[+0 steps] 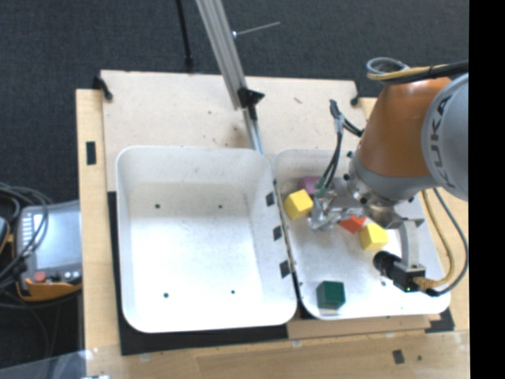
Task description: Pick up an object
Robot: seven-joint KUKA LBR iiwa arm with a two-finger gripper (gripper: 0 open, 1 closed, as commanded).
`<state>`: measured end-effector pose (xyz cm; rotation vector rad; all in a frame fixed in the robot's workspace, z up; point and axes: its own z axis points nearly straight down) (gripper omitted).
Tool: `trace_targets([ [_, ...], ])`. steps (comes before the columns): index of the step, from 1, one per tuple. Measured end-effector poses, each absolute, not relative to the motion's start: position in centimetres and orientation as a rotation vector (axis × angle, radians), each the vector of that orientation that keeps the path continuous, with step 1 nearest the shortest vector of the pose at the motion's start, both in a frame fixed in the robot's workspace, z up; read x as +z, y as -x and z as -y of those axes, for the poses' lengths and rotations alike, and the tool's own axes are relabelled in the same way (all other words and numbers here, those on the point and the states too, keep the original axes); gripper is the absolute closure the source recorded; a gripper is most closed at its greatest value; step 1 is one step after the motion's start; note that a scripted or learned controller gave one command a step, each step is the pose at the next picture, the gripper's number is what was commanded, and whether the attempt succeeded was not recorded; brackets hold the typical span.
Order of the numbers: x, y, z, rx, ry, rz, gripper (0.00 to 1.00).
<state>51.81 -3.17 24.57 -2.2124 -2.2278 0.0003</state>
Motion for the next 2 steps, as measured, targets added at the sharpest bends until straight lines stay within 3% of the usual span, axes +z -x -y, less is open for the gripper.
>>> trace_targets([
  [2,24.2,-50.3,-7.7,-0.005,2.211,2.231,1.00],
])
